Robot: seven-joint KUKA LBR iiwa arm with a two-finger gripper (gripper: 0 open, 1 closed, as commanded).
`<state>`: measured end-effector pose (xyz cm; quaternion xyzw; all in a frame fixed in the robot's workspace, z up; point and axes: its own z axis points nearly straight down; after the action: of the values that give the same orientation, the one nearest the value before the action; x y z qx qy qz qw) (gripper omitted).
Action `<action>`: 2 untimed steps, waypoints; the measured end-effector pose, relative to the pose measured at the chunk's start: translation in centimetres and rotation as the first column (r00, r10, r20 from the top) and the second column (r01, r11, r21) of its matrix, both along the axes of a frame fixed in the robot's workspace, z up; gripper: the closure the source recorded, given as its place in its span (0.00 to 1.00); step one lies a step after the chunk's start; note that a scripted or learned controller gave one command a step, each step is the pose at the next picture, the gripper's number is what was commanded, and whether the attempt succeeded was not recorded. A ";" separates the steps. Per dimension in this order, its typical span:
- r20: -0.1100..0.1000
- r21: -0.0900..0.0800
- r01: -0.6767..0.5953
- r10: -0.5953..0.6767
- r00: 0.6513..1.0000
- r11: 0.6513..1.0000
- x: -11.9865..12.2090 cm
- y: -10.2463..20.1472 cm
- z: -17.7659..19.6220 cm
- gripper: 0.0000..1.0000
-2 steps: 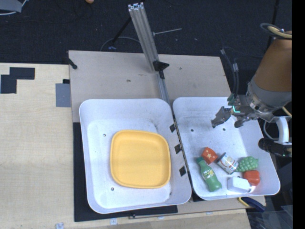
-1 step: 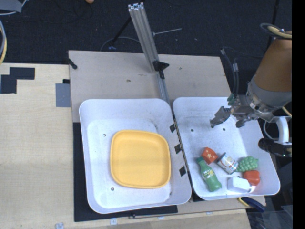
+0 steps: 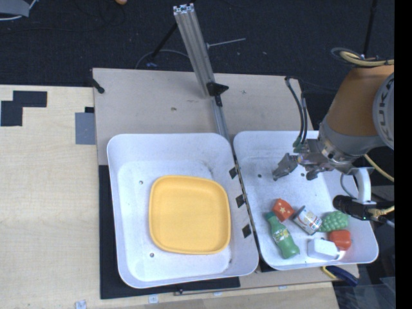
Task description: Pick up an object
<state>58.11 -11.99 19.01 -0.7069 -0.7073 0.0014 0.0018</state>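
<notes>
Place: a robotics lab, set up for testing.
Arm: a grey and orange industrial arm (image 3: 360, 118) is mounted at the right of a plain tabletop (image 3: 154, 102).
Bins: two shallow white bins (image 3: 122, 172) are laid side by side on it.
Fixture: a bare aluminium rail (image 3: 198, 47) is fixed behind them.
Floor: dark carpet (image 3: 77, 37) is crossed by loose cables (image 3: 161, 40).

Matt yellow plastic plate (image 3: 190, 214), smooth white plastic bins (image 3: 122, 172), ribbed metal rail (image 3: 196, 47).
</notes>
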 end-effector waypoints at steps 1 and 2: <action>-0.001 0.000 0.000 0.000 1.000 1.000 -0.1 0.8 -6.1 0.00; 0.003 -0.001 0.000 0.000 1.000 1.000 -0.1 0.8 -10.0 0.00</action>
<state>57.98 -11.17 9.03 -0.7070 -0.7072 0.0004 0.0004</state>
